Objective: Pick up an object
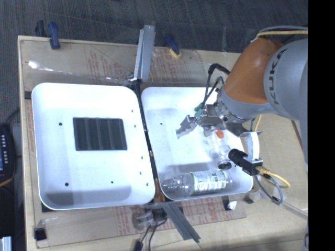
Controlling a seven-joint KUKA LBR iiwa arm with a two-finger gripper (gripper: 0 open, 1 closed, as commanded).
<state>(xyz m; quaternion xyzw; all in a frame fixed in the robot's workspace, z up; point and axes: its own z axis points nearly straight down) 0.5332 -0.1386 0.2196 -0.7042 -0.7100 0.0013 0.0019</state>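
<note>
A clear plastic bottle (196,182) with a white label lies on its side along the front wall of the right bin (162,106). A smaller clear bottle (216,147) lies just behind it, with a dark cap toward the front and an orange bit at its far end. My gripper (186,125) hangs over the middle of the right bin, to the left of the small bottle and behind the large one. Nothing shows in its grasp. The grey and orange arm covers the bin's right rear part.
The left bin (52,103) holds a dark ribbed rectangular pad (99,134) near its middle. A metal bar (143,51) rises at the back between the bins. Cables (272,182) trail off the wrist at the bench's right front.
</note>
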